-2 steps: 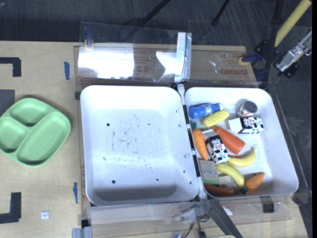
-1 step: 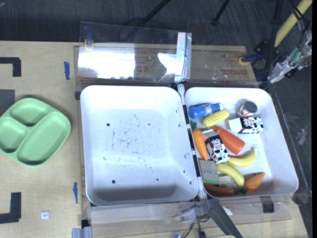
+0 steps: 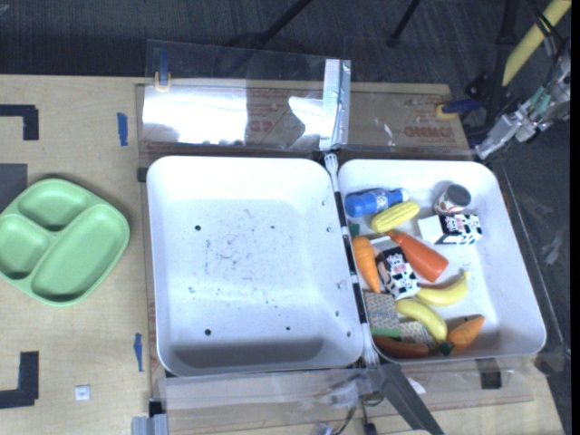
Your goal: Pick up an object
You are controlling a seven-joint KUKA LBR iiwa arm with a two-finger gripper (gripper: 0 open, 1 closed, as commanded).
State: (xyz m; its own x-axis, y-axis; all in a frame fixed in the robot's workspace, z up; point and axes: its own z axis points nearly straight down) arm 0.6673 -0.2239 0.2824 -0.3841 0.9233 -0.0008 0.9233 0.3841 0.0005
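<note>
Seen from above at a slant: pale wooden surface (image 3: pixel 82 361) carrying two shallow white bins side by side.

Left white bin (image 3: pixel 172 188): bare floor with faint scuffs and a few small dark dots.

Right white bin (image 3: pixel 503 243): a crowd of small toys gathered along its left wall, any of them a candidate for picking up. At the top, a blue plastic bottle (image 3: pixel 372 201) lying on its side, with a yellow toy corn cob (image 3: pixel 396 215) just below and touching it. To the right, a small grey cup-like object (image 3: pixel 453 195), and below it a black-and-white cow-patterned block (image 3: pixel 459 228). Along the dividing wall, an orange toy carrot (image 3: pixel 365 263). In the middle, a second cow-patterned piece (image 3: pixel 397 275) beside an orange-red cone-shaped toy (image 3: pixel 423 256). Lower down, a yellow toy banana (image 3: pixel 444 290), another yellow curved piece (image 3: pixel 424 317), and an orange rounded toy (image 3: pixel 466 331) near the bin's bottom edge. Under these, a speckled flat piece and dark red and green shapes, too overlapped to identify.

Far left on the surface, well apart from the bins: a light green divided plastic plate (image 3: pixel 63 240) with three compartments.

Behind the bins: a clear plastic panel (image 3: pixel 240 107) with glare.

Upper right corner: the grey gripper (image 3: pixel 512 132) above the floor outside the right bin, small and blurred; jaws too indistinct, cannot tell whether spread or pressed together. Arm cut off by the frame edge.
</note>
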